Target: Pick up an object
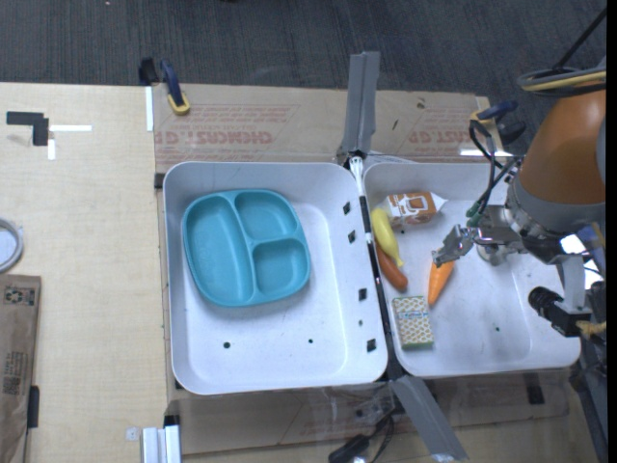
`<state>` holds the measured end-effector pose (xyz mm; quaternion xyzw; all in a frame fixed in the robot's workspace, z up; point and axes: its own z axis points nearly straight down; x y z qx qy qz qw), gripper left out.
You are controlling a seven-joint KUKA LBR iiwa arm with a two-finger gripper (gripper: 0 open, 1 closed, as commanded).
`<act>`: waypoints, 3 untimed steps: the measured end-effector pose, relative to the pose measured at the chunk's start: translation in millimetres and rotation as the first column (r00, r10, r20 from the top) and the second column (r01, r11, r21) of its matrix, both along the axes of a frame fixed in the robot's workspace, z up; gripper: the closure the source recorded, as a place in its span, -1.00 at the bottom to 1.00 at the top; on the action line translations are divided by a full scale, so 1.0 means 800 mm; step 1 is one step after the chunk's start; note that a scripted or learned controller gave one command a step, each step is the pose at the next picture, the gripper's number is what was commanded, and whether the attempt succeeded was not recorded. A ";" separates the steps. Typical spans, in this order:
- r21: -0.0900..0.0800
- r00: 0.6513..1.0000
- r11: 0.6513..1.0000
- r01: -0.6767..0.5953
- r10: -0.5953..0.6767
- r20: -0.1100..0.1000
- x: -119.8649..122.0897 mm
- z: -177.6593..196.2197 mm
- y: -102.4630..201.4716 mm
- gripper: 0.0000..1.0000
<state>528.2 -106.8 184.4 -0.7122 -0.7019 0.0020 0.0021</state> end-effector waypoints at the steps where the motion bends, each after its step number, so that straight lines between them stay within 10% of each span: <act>1: 0.000 0.999 0.999 -0.050 0.050 0.003 0.010 -0.118 0.000 -1.00; 2: 0.000 0.999 0.999 -0.045 0.045 0.000 0.009 -0.109 -0.002 1.00; 3: -0.002 0.999 0.999 0.047 -0.047 0.003 0.083 0.045 0.019 1.00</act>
